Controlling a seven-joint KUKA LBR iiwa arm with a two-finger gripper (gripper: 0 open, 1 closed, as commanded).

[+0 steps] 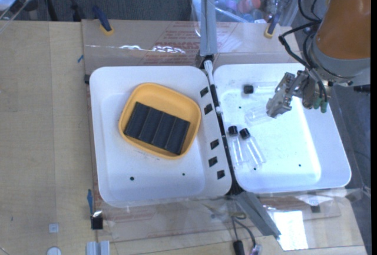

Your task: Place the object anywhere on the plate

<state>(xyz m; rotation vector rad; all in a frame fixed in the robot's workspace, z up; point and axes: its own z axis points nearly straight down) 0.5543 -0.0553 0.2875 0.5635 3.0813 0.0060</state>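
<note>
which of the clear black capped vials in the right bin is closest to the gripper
The lone vial lying just below the gripper, its black cap toward the bin's back. The other two vials lie together nearer the divider.

The plate (160,120) is yellow, squarish with rounded corners, lying flat in the left bin (112,180), turned at a slant. A dark ribbed slab (157,127) rests on it. Two clear vials (245,145) with black caps lie side by side in the right bin (330,171), near its left wall.
</note>
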